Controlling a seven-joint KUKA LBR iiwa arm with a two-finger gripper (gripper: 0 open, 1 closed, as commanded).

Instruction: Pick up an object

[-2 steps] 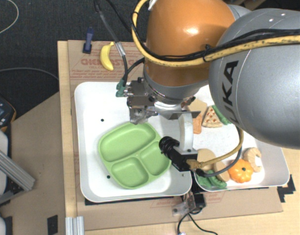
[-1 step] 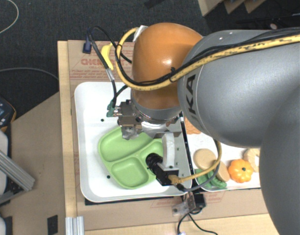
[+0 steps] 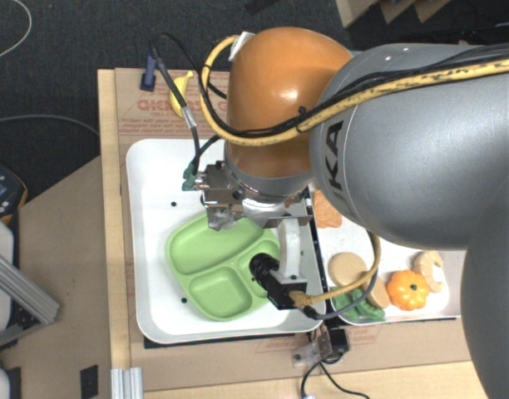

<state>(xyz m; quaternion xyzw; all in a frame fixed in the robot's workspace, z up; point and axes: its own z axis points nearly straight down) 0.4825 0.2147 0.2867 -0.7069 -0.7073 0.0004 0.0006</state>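
Broad grey arm link (image 3: 421, 165), smooth and matt, dark lettering partly visible near the wrist end. Glossy orange dome (image 3: 279, 73) above the wrist, looped by a yellow-and-black braided cable (image 3: 454, 75). Below, bare metal wrist hardware (image 3: 228, 194), small screws.

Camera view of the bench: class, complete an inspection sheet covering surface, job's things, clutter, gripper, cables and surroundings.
Surface: brown bench bearing a left bin and a right bin, both white.
Job's things: green divided tray in the left bin; orange pumpkin, tan round piece, pale piece and green piece in the right bin.
Clutter: nothing seen.
Gripper: gripper hangs over the tray's larger compartment.
Cables: yellow cable loops round the arm's orange band; a white cable lies on the floor.
Surroundings: dark floor; metal frame at lower left.
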